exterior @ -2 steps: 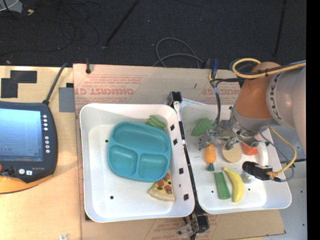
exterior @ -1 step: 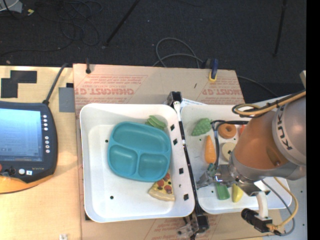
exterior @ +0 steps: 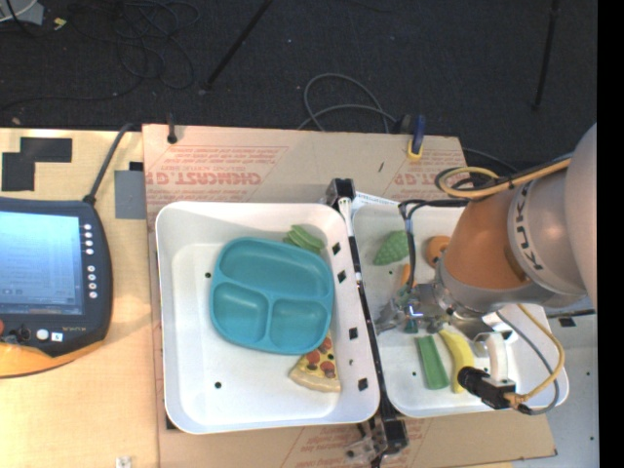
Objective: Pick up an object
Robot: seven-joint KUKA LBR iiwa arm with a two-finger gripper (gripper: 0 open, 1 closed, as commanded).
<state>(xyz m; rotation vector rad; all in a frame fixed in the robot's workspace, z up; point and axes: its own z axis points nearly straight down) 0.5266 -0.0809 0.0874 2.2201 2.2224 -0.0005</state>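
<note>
At far left, a handheld screen unit (exterior: 44, 276) with a lit blue display lies on the wooden bench (exterior: 97, 408). Right of it, a cardboard sheet (exterior: 244, 169) with red print sits under 2 white bins.

The left bin (exterior: 185, 359) holds a teal divided tray (exterior: 273, 295) with 3 compartments, lying flat near the bin's middle. A green leafy piece (exterior: 305, 237) pokes out at the tray's upper right edge, touching it. A toy pizza slice (exterior: 317, 367) lies just below the tray's lower right corner, near the bin's right wall.

The right bin (exterior: 409, 403) holds a green leaf-like toy (exterior: 393, 249) near its upper left, an orange item (exterior: 436, 250) just beside it and partly hidden by the arm, a green stick-shaped piece (exterior: 430, 362) and a yellow piece (exterior: 456, 357) side by side lower down.

The arm (exterior: 526, 247) reaches in from the right over this bin, the orange band above the wrist. The gripper (exterior: 414, 310) sits low over the bin's left part, just above the green stick; cannot tell whether it is open, closed or gripping anything.
</note>
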